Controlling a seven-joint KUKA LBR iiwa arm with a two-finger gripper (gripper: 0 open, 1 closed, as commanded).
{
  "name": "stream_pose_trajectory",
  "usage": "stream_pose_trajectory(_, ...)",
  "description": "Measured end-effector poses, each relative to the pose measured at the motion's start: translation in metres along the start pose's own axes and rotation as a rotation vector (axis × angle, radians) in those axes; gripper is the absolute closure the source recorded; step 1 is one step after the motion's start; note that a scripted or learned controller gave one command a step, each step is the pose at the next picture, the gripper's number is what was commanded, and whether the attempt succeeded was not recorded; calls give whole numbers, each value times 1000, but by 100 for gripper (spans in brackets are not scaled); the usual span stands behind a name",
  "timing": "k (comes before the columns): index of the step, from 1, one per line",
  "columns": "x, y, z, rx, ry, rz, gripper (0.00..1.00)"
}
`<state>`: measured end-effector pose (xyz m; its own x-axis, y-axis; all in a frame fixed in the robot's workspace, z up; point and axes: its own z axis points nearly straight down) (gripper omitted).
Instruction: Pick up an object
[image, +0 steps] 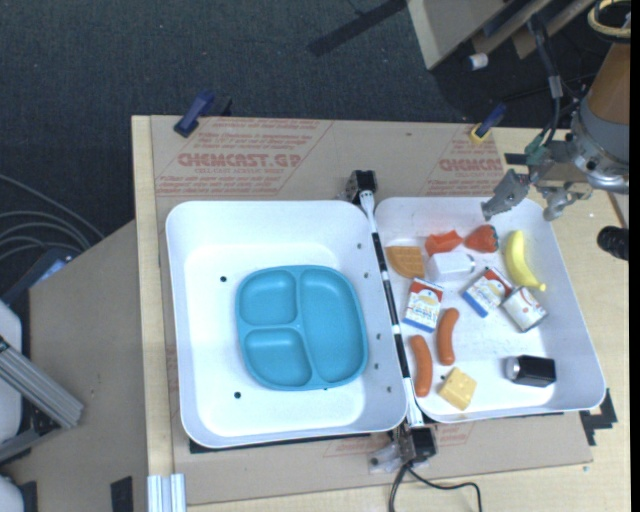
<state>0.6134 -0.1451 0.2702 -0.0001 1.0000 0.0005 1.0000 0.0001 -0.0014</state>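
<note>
Dark carpet surrounded the brown bench (300, 150) we looked down on, which bore two shallow white bins side by side. We saw the gripper (530, 197) at the upper right of the frame, hovering over the far rim of the right bin (580, 350); its two fingers were spread apart, one tip toward the left and one toward the right, with nothing between them, so it was released and touching nothing we could make out. Just below and left of it in the picture lay a red item (482, 238) and an orange-red item (443, 242), and a yellow banana (519, 258) lay directly below the gripper, near the bin's right side. A white block (452, 266) sat below the red pieces, with a tan rounded piece (405, 261) to its left against the bin's left wall. Toward the middle of the bin we noted a small carton (423, 305), another small carton (487, 292) and a can (524, 309) lying on its side. Two sausages (446, 334) lay lower down, one nearer the left wall, beside a yellow cheese wedge (458, 388), and a black object (529, 371) rested at the lower right. In the left bin (200, 300) lay a blue divided plate (300, 327).
</note>
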Motion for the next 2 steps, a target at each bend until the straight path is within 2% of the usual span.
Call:
stream_pose_trajectory(1,-24,13,133,0,0,0,0)
stream_pose_trajectory(2,-12,51,183,16,2,-3,0)
